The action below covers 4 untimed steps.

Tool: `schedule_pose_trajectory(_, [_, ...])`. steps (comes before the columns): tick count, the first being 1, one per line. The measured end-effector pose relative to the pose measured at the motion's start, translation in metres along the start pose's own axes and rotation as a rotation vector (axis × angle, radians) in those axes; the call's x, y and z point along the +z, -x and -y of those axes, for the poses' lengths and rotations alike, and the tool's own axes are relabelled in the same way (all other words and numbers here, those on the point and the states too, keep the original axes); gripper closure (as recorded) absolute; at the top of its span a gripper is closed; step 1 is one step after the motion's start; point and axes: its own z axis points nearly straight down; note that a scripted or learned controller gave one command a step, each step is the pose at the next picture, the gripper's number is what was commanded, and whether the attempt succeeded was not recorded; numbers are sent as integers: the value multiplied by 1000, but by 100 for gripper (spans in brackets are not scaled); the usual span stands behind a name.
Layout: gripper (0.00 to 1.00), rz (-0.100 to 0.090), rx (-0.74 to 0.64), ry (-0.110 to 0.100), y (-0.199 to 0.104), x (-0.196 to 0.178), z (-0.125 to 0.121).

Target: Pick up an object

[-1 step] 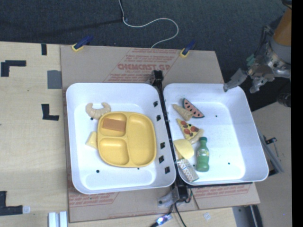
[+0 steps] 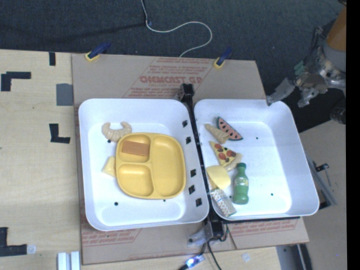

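Hovering at the far right, past the far right corner of the right bin (image 2: 292,151), the gripper (image 2: 292,89) hangs off the grey arm, w/ nothing seen between its tips; whether it is apart or together cannot be told at this blur and angle. It sits well apart from every object, so the pick looks not yet begun.

Two white bins lie side by side on a cardboard sheet (image 2: 169,77) on the bench, likely so items stay corralled within reach. Candidates crowd the right bin's left wall: a watermelon slice (image 2: 229,129) at the far end, a pizza slice (image 2: 224,154) nearer, then a green bottle (image 2: 241,184) lying just beside a yellow wedge (image 2: 219,177), and a silvery packet (image 2: 223,202) at the near corner.

The bottle looks the likeliest target, though that is a guess: small, round-bodied, bright green w/ a pale label, clear on its right side.

In the left bin (image 2: 90,167), a yellow divided plate (image 2: 163,170) carries a brown block (image 2: 135,147); a tan curved piece (image 2: 115,130) lies just beyond it.
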Motion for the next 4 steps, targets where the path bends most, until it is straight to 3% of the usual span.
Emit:
schedule_pose_trajectory(1, [0, 0, -2, -6, -3, 64, -4])
schedule_pose_trajectory(4, [0, 1, -3, -1, -7, 186, -2])
